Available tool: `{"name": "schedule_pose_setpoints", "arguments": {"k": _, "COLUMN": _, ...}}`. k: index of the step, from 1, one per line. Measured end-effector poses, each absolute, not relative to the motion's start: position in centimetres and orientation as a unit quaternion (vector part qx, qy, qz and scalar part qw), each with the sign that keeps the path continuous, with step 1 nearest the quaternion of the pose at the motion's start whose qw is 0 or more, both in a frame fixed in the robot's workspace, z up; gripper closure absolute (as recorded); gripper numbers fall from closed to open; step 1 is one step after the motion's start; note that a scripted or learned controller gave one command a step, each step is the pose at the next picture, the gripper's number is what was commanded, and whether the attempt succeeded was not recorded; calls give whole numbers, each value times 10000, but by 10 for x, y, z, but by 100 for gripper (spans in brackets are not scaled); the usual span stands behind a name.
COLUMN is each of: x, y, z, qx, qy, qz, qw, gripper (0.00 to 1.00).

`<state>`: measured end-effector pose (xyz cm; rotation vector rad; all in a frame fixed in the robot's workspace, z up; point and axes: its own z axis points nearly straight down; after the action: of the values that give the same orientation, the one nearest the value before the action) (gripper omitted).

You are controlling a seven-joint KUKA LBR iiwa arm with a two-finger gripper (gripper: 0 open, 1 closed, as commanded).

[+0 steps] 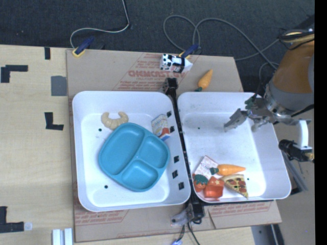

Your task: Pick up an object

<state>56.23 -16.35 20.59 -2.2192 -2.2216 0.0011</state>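
While jaws hang open over right bin, cardboard underlies both bins on bench.

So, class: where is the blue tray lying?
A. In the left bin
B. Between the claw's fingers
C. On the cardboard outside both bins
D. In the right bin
A: the blue tray lies flat in the left bin, beside a croissant, far from the claw over the right bin.

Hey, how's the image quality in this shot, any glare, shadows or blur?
Camera view: even, soft lighting; the blue tray is crisp with a faint shadow; the white bins look bright without harsh glare; the gripper is slightly soft; the arm is cropped at the right.
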Motion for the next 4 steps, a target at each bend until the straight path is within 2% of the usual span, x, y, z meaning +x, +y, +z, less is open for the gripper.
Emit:
{"name": "schedule_pose_setpoints", "arguments": {"k": 1, "x": 509, "y": -189, "z": 211, "qx": -7073, "qy": -7069, "qz": 9, "qw": 0, "gripper": 0}}
{"name": "schedule_pose_setpoints", "arguments": {"k": 2, "x": 538, "y": -129, "z": 87, "qx": -7063, "qy": -7079, "qz": -17, "qw": -12, "gripper": 0}}
{"name": "schedule_pose_setpoints", "arguments": {"k": 3, "x": 539, "y": -130, "z": 96, "qx": -7065, "qy": -7077, "qz": -12, "qw": -32, "gripper": 100}}
{"name": "schedule_pose_setpoints", "arguments": {"k": 4, "x": 539, "y": -130, "z": 96, "qx": -7066, "qy": -7076, "qz": -11, "qw": -30, "gripper": 0}}
